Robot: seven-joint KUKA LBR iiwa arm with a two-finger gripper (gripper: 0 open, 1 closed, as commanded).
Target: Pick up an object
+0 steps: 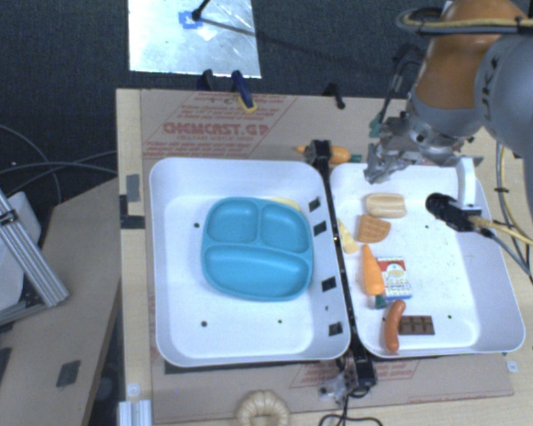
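Observation:
My gripper (379, 169) hangs over the back left corner of the right bin (466, 278), just above and behind a pale bread roll (385, 205). Below the roll lie a tan toast slice (372, 229), an orange carrot (372, 271), a small printed carton (393, 279), a sausage (391, 325) and a brown chocolate bar (417, 327). Nothing shows between the fingers, and their spacing is unclear from this angle.
The left bin (173, 264) holds a blue divided plate (257, 247) with a yellow item (289, 203) peeking out behind it. An orange and yellow object (338, 155) lies behind the bins at the divider. A cardboard sheet (213, 122) lies under both bins.

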